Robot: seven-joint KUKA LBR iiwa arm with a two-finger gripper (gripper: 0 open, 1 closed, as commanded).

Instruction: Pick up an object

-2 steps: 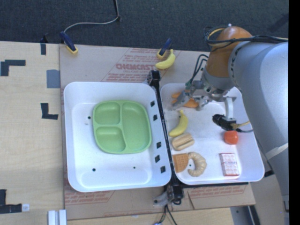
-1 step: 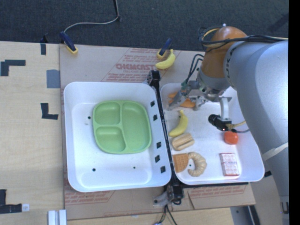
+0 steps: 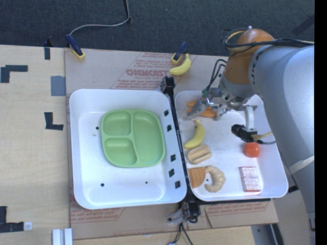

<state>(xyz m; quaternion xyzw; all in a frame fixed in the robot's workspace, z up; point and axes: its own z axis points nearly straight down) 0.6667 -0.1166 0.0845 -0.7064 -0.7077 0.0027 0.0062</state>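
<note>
Where visible, pincer [image 3: 204,107] over orange piece [image 3: 207,113]

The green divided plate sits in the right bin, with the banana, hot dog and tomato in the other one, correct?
Not quite. The camera view shows the green divided plate in the left bin, not the right one. The banana, hot dog and tomato do lie in the other bin, the right bin.

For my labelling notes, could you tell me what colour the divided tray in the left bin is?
The divided tray is light green, seen in the camera view.
</note>
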